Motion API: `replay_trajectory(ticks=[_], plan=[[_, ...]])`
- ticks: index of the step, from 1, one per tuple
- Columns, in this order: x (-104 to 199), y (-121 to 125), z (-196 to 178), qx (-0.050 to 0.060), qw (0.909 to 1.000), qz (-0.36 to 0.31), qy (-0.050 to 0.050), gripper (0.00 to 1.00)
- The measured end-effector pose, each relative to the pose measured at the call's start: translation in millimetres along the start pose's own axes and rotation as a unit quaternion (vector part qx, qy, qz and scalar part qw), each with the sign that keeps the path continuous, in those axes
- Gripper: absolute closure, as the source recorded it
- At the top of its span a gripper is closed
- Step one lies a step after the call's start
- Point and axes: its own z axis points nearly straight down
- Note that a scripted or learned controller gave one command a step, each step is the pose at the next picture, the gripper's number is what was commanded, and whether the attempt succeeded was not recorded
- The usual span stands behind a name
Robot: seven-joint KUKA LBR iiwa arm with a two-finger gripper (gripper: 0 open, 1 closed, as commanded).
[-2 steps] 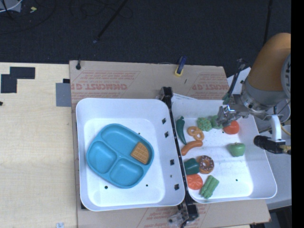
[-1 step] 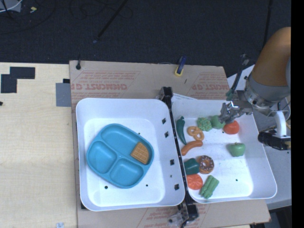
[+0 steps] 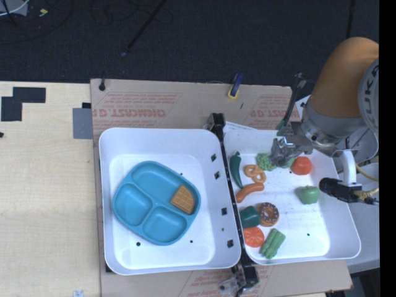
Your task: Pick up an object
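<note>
The right bin [image 3: 337, 243] holds several toy foods. Among them are a green broccoli piece [image 3: 264, 161], a red tomato [image 3: 302, 165], a green apple [image 3: 309, 194], a tan pretzel [image 3: 254, 172], an orange sausage [image 3: 249, 192], a dark green pepper [image 3: 236, 168], a chocolate donut [image 3: 268, 213], a green block [image 3: 249, 216], a red piece [image 3: 253, 236] and a green pickle [image 3: 273, 242]. My gripper [image 3: 281, 155] hangs low over the bin's back part, between the broccoli and the tomato, right beside the broccoli. Nothing shows as lifted.
The left bin [image 3: 117, 147] holds a blue divided plate [image 3: 139, 206] with a tan waffle piece [image 3: 183, 198] on it. A black divider clip [image 3: 217, 124] sits between the bins. The grey arm with its orange band [image 3: 343, 79] reaches in from the right.
</note>
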Motion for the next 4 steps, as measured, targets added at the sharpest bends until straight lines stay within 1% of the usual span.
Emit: replay_trajectory(ticks=[1,2,3,4], plan=[[34,-17,21,0.001,1.0,0.001,0.0,1.0],[39,-12,3,-0.001,1.0,0.001,-0.001,1.0],[26,-15,20,0.001,1.0,0.002,-0.001,1.0],[29,-17,2,-0.001,1.0,0.001,-0.001,1.0]])
